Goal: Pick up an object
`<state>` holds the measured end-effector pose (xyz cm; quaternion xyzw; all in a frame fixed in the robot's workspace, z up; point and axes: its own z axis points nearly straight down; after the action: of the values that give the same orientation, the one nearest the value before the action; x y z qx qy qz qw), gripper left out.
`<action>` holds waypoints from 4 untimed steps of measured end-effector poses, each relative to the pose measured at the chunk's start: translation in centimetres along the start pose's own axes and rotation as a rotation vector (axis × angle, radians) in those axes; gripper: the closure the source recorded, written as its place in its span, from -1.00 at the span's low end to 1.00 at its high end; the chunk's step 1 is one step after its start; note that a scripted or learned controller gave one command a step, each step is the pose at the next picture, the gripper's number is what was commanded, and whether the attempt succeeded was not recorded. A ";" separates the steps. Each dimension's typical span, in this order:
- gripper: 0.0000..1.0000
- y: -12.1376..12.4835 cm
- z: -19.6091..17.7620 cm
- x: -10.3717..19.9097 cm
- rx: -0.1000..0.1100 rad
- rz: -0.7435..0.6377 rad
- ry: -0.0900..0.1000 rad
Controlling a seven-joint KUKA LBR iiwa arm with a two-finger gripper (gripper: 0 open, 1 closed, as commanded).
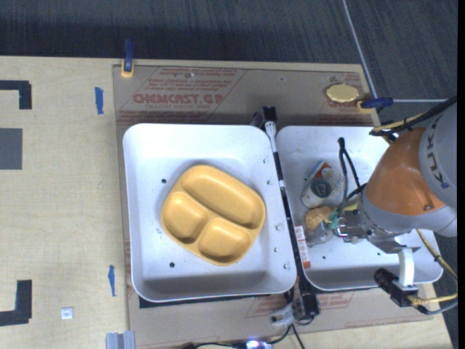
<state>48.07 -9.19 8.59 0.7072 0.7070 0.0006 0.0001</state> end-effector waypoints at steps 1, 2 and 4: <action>1.00 0.2 -1.1 -0.1 -0.007 0.000 -0.003; -1.00 0.2 -1.1 -0.1 -0.007 0.000 -0.003; 1.00 0.1 -1.1 -0.2 -0.007 0.000 -0.002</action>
<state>48.20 -9.44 9.68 0.7071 0.7071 0.0023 0.0034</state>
